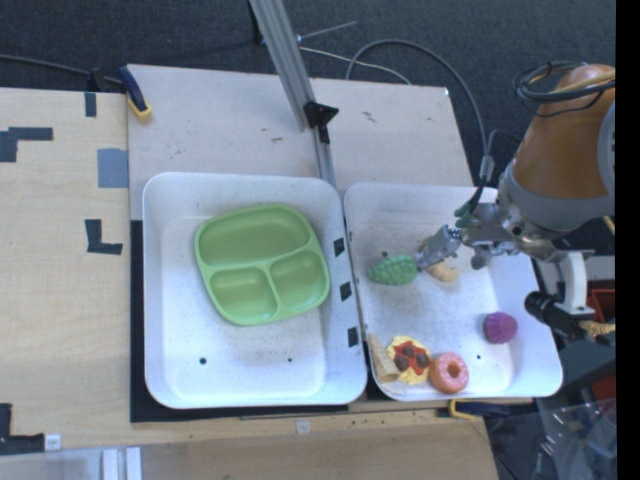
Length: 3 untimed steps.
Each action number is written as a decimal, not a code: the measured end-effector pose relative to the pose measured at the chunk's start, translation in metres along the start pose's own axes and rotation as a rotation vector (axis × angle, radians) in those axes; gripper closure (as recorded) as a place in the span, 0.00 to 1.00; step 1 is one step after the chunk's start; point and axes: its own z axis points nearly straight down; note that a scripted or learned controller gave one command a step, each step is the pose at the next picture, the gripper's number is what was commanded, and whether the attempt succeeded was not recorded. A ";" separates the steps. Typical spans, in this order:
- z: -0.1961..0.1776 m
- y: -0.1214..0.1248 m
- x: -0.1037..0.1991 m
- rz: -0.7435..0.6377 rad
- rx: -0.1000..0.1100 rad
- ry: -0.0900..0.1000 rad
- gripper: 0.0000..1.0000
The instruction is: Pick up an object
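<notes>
In the right bin [520,368], the gripper [437,251] is seen just right of the green toy [393,270], beside a tan piece [444,273]; finger state cannot be told

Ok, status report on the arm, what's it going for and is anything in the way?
Gripper low in right bin, between green toy and tan piece. Nothing seen held. Purple ball, donut lie apart.
</notes>
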 end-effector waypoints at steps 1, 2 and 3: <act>0.000 0.000 0.000 0.000 0.000 0.000 0.00; 0.056 -0.011 0.001 0.002 0.006 0.000 0.00; 0.114 -0.015 -0.008 0.002 0.007 0.000 0.00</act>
